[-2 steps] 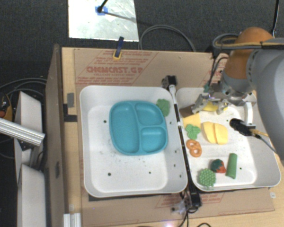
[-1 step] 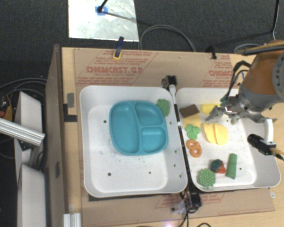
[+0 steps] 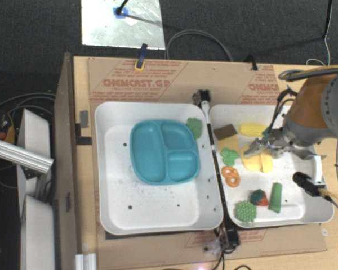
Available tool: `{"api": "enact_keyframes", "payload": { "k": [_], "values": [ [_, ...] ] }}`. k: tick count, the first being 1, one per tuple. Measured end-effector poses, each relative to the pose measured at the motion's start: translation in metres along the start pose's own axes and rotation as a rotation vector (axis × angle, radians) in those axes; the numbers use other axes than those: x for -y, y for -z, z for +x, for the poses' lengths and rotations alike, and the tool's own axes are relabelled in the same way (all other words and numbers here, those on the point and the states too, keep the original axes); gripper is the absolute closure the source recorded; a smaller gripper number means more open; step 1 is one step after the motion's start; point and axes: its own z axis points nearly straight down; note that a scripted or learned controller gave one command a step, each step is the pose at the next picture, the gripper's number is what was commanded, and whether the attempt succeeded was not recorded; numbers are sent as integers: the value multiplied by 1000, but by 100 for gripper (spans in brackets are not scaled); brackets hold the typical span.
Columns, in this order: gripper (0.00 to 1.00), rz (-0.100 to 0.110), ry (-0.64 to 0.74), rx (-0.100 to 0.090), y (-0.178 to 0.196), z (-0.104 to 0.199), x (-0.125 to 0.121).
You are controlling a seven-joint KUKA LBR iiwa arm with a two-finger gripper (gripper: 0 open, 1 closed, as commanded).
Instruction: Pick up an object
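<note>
Your likeliest target is the yellow piece [image 3: 259, 162], pale and blocky, lying in the right bin [image 3: 310, 210] near its middle, just below-left of the gripper [image 3: 263, 145]. The gripper sits almost on top of it, tips pointing toward the bin's left; the piece lies slightly down and left from the tips, so the coming move looks like a short drop, not a reach. Its long axis is hard to read; it looks roughly squarish, maybe split in two lobes. Whether the gripper is wide, narrow or holding anything you cannot tell: the metal parts blur into one another, and nothing clearly sits between them. Around it: a yellow corn-like piece [image 3: 252, 130] just above, a brown block [image 3: 224, 131] up-left, a light green piece [image 3: 230, 153] and an orange pretzel [image 3: 231, 176] to the left, a green stick [image 3: 275, 197], a red-and-teal ball [image 3: 258, 197] and a green dotted ball [image 3: 246, 211] lower down. The left bin [image 3: 115, 207] holds a blue divided plate [image 3: 164, 152] with a green lump [image 3: 195, 126] at its corner. The arm [image 3: 318, 108] is cut off at the right edge.
</note>
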Motion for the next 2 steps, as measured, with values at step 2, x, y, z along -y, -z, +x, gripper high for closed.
{"api": "enact_keyframes", "payload": {
  "k": [2],
  "values": [
    [0,-13,6,4,175,35,-21]
  ]
}}
